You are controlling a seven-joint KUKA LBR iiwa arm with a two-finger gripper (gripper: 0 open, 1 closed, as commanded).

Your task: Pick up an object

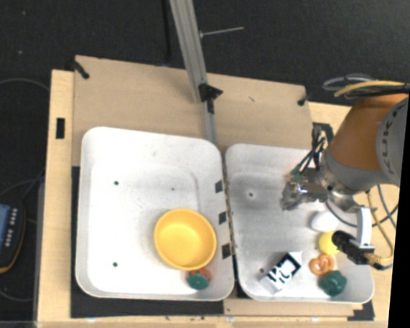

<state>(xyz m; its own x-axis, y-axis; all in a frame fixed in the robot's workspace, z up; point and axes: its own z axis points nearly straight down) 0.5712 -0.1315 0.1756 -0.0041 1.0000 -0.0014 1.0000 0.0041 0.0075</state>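
The gripper (294, 192) was held over the right bin (262, 172), whether open or closed could not be told, presumably poised for the objects clustered near its near-right corner, the black-and-white box (281, 271) among them.

Yellow bowl (185, 238) in left bin (119, 158), hand (294, 192) over right bin (262, 172)

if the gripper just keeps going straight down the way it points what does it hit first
Probably the bare floor of the right bin: the gripper hangs over an open patch, apart from the objects lying nearer the bin's front. Depth is hard to judge.
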